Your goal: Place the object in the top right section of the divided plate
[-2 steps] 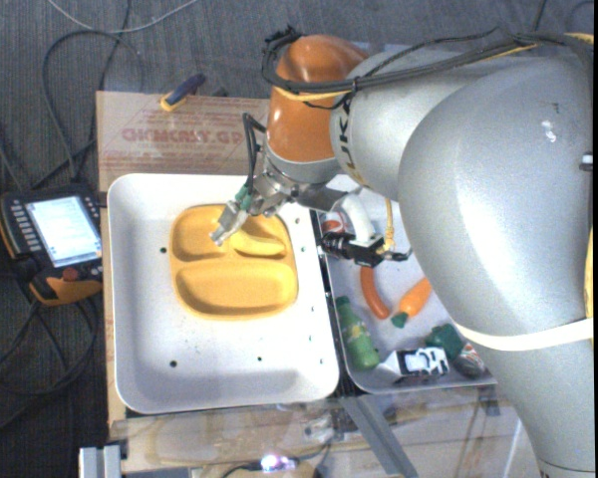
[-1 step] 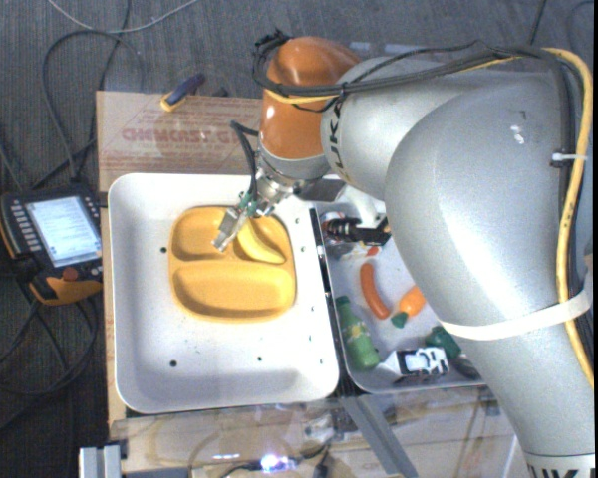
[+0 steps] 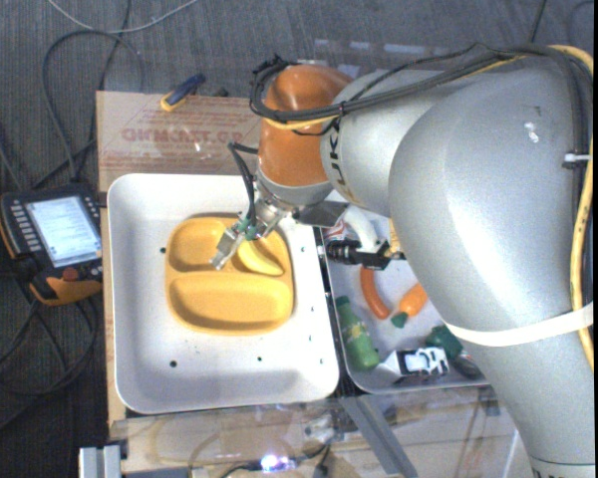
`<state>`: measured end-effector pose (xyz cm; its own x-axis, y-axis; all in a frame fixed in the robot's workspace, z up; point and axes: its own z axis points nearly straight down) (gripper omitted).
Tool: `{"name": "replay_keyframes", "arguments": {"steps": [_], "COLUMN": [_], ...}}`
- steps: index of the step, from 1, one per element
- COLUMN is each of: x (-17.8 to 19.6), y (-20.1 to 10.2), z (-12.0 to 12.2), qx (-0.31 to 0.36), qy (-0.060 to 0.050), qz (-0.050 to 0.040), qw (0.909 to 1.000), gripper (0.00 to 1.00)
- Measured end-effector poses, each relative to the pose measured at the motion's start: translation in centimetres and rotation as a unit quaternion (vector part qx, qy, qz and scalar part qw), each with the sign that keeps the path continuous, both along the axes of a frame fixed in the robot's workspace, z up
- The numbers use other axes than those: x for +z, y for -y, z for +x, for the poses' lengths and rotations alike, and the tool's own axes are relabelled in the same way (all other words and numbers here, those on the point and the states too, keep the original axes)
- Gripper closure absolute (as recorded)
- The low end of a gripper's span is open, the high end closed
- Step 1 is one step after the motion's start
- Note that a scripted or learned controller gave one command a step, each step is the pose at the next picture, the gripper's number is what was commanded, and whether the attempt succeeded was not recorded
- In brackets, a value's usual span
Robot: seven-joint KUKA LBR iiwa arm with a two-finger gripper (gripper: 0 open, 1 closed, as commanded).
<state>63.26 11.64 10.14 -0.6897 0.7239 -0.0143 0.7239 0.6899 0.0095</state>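
Note:
A yellow divided plate (image 3: 229,302) lies in the left white bin (image 3: 140,357). It has two small sections at the top and one wide section below. My gripper (image 3: 235,242) hangs low over the ridge between the two top sections, reaching in from the upper right. A small green bit (image 3: 247,229) shows at the gripper's tip. I cannot tell whether it is a held object or part of the tool. The top right section (image 3: 269,262) is partly hidden by the gripper.
The right bin (image 3: 379,381) holds two orange carrot-like pieces (image 3: 374,295), a green bottle (image 3: 355,333) and a black and white toy (image 3: 423,360). The big grey arm (image 3: 478,197) covers most of that bin. A teach pendant (image 3: 52,232) lies left of the bench.

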Motion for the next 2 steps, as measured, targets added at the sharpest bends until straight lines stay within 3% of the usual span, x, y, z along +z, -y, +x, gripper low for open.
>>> {"name": "replay_keyframes", "arguments": {"steps": [1, 2], "x": [-0.03, 0.39], "y": [-0.01, -0.03], "z": [-0.02, 0.06], "qx": [0.000, -0.003], "qy": [0.000, 0.000], "qz": [0.0006, 0.0022], "qw": [1.0000, 1.0000], "gripper": [0.00, 1.00]}}
